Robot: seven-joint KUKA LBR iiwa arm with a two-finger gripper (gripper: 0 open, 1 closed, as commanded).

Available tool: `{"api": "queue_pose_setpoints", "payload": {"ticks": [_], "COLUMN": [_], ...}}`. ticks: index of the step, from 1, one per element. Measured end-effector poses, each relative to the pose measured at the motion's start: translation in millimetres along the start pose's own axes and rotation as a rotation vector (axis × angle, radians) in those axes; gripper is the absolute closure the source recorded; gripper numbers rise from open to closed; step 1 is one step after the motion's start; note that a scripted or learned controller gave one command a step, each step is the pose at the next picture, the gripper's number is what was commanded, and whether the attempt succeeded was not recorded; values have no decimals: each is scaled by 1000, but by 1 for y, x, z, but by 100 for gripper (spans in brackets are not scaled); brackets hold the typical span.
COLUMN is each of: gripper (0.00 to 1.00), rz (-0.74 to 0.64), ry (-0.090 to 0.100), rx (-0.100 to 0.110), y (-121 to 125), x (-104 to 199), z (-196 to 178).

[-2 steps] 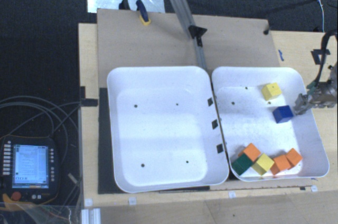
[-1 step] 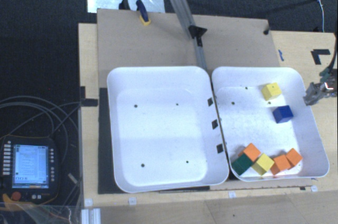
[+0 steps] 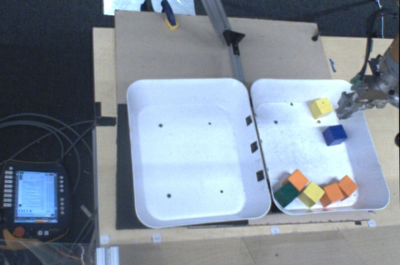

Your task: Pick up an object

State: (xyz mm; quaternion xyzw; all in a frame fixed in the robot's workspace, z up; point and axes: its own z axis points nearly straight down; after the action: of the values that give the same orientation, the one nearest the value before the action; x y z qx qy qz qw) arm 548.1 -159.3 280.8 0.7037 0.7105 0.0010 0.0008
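My pincer [image 3: 345, 109] hangs at the far-right side of the right bin [image 3: 369, 151], just right of the yellow cube [image 3: 321, 108] & just up from the blue cube [image 3: 334, 134], w/ nothing between the tips as far as I can see. Whether the tips stand apart or together I can't tell; they're a dark blur at this angle. So the task reads as not done yet: no object lifted, every block sits on the bin floor. Taking the yellow cube as my landmark: blue cube is just below-right of it, apart from it; well below it, along the bin's near wall, sits a cluster, w/ an orange block [image 3: 298, 179], a green block [image 3: 287, 194] and a second yellow block [image 3: 310, 194] packed close, & two more orange blocks [image 3: 340, 189] to their right. The left bin [image 3: 134, 132] is across the divider, well left of the yellow cube. My guess: I'm at the approach stage, prob. going for yellow or blue since both stand alone w/ room around. Left to do: line up over one, come down, close on it, lift. The cluster looks harder, too tight for a clean grip.
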Motion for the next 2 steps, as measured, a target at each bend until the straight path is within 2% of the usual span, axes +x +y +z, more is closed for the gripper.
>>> {"api": "queue_pose_setpoints", "payload": {"ticks": [1,2], "gripper": [100,100], "rz": [0,-1], "ry": [-1,1], "rx": [-2,-1], "y": [23,50], "x": [37,90], "z": [4,19]}}
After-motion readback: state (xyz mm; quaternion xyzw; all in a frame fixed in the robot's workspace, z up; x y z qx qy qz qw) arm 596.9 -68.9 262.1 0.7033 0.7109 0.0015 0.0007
